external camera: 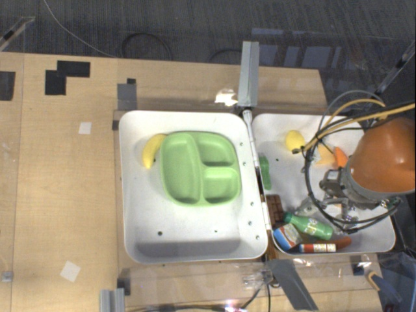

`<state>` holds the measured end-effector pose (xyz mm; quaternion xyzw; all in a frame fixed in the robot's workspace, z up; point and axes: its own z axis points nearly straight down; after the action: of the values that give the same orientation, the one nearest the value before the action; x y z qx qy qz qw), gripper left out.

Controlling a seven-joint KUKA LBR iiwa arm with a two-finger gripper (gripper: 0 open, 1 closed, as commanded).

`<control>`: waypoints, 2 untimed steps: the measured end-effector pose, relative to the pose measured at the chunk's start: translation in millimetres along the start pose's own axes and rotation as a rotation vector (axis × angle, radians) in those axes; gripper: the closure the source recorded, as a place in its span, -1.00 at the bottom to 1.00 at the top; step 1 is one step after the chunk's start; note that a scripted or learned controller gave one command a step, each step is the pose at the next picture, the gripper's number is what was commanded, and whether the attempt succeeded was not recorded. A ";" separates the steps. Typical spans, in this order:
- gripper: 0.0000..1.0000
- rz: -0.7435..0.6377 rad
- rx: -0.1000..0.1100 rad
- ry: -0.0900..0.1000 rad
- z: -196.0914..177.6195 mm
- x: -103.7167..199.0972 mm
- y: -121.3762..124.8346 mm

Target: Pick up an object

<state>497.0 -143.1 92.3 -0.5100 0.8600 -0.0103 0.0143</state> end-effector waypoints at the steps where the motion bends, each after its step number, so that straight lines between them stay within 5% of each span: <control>1: -1.00 -0.048 0.007 0.016 -2.0 -30.6 17.4; 2: -1.00 -0.044 -0.006 0.001 -0.1 -15.2 10.2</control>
<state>495.4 -124.9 92.3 -0.5290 0.8485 -0.0085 0.0121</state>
